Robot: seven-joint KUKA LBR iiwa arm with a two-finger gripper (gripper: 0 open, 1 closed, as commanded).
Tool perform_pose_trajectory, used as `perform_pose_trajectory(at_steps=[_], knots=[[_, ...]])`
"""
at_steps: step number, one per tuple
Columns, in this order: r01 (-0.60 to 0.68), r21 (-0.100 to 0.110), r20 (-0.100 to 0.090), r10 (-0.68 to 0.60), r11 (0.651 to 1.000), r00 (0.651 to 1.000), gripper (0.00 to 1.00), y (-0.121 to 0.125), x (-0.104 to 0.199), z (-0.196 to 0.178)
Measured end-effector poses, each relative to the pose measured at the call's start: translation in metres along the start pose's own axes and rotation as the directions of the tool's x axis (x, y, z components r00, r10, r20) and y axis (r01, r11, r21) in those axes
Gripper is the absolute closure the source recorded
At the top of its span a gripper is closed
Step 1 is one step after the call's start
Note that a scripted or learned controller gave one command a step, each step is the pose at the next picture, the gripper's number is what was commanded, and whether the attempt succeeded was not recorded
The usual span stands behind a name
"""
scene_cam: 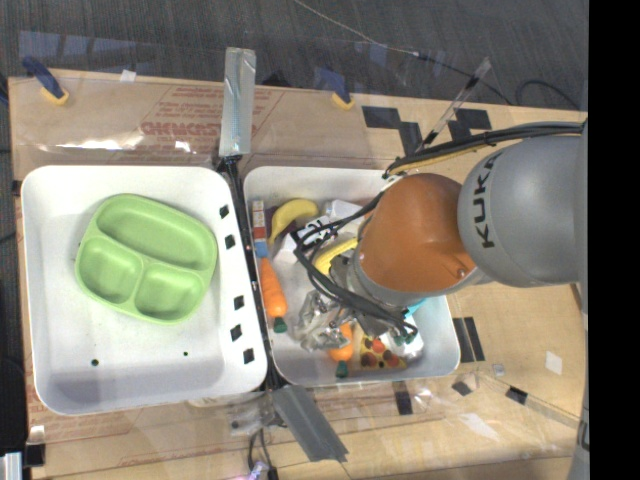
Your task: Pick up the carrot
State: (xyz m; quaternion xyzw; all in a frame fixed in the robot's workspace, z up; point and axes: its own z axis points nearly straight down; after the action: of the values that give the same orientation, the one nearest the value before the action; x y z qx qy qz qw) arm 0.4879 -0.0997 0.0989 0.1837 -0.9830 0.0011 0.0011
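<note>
Orange carrot (272,290), 1, lay by right bin's (440,360) left wall; 1 banana (293,215) near; claw (325,323) grip unclear.

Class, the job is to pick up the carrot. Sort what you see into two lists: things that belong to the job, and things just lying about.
Belongs to the job:
carrot, along the right bin's left wall
gripper, low in the right bin

Just lying about:
banana, at the top of the right bin
green divided plate, in the left bin
</note>
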Motion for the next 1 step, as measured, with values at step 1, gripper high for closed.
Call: perform_pose_trajectory(at_steps=[1], knots=[[0.028, 0.002, 0.008, -0.028, 1.0, 1.0, 1.0, -0.0027, -0.0072, -0.1795]])
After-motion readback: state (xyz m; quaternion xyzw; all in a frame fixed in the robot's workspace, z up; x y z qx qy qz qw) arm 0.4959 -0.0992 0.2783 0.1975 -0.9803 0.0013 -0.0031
